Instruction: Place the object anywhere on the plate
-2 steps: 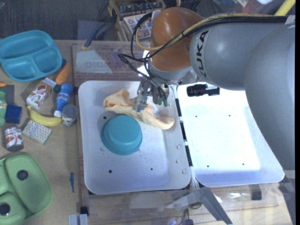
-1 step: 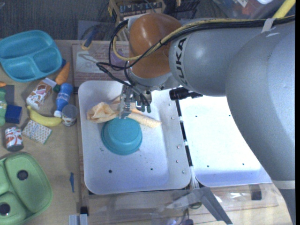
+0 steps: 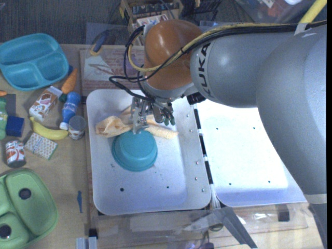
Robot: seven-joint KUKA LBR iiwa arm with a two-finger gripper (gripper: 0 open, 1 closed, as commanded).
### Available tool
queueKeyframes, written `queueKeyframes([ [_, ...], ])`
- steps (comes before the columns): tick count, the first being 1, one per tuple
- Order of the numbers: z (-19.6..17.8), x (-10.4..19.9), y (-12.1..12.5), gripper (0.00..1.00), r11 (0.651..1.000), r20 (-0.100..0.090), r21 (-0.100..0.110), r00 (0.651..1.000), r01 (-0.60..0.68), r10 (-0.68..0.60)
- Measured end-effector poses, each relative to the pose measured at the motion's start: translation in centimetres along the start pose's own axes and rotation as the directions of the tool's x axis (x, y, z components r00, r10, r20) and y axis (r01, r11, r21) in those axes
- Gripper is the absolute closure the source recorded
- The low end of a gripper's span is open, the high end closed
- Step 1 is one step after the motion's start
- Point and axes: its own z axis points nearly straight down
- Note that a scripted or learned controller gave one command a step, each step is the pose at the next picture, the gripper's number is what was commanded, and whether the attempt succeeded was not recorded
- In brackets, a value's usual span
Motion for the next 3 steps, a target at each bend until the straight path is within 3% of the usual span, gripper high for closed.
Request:
queueKeyframes([
  [1, -0.4, 2.1, -2.7, 1.0, 0.976, 0.013, 0.007, 0.976, 0.218, -0.218],
  [2, -1.3, 2.4, -6.8, 1.0, 0.973, -0.024, 0.003, 0.972, 0.232, -0.232],
  [3, -2.9, 3.7, -2.0, 1.0, 0.909, -0.027, -0.004, 0.908, 0.418, -0.418],
])
